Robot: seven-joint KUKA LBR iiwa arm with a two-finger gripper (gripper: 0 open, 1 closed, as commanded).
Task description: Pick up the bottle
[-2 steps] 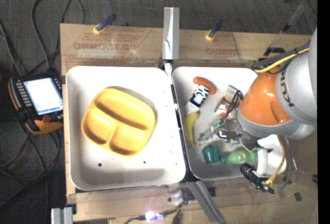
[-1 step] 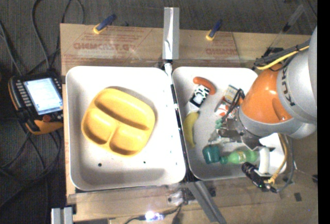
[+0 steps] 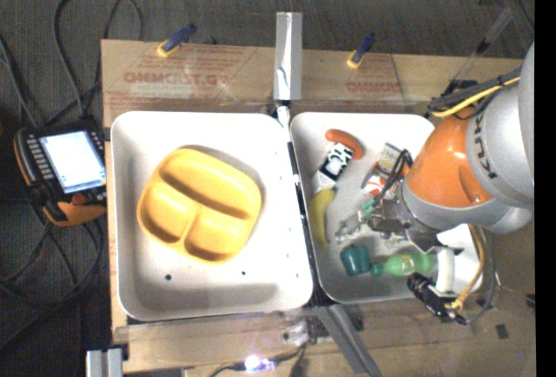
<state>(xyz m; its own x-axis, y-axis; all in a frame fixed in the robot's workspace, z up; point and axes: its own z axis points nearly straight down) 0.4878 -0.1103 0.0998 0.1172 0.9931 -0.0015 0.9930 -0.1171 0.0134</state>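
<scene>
The bottle, green with a darker teal cap, lies on its side near the front of the right bin, its cap end pointing toward the divider between the bins and its body running to the right under the arm's wrist. The gripper hangs just above and behind the bottle's cap end, its metal fingers pointing left toward the middle of that bin; how far apart they stand cannot be told from this slant, and nothing is plainly seen between them. The arm, grey with its orange band, comes in from the right and covers much of the right bin's far side. Just left of the gripper a yellow, banana-shaped object lies along the bin's left wall. Behind it, toward the back of the bin, sits a small black-and-white package, touching or nearly touching a red-orange object at the back. A small carton with orange and white print lies between these and the arm. The left bin holds a yellow divided tray, turned at an angle, near its middle. Both bins rest on the bench, whose brown board carries two blue and yellow clamps at its far edge. A handheld control pendant with a lit screen sits on the floor to the left of the bench.
</scene>
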